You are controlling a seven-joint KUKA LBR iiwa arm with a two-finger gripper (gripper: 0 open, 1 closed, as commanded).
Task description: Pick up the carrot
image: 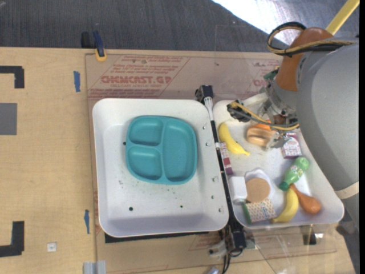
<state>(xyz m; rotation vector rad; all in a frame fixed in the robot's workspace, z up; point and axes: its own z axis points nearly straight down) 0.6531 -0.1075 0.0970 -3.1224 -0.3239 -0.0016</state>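
— What is counted on the bench?

— Two white bins are seen side by side. In the left bin (108, 170) one teal divided plate (161, 149) is laid, with three compartments. In the right bin (335, 213) two bananas are counted: the upper banana (232, 140) near the dividing wall, and the lower banana (288, 205) toward the near edge.

— And what else is counted there?

— One green bottle (293, 173), one small pink carton (291, 147), one round brown disc (258, 188), one patterned box (259, 211) just below the disc, and one orange-brown tapered piece (311, 203) touching the lower banana.

— Where is the carrot found?

— The carrot (256, 136) (taken to be the orange piece in the upper part of the right bin) is seen lying between the upper banana and the pink carton.

— How is the gripper placed?

— The gripper (268, 125) is held low over the carrot, at the end of the grey arm (331, 96). Whether it is wide, narrow or closed on anything cannot be told, since its tip is lost in cables and shadow.
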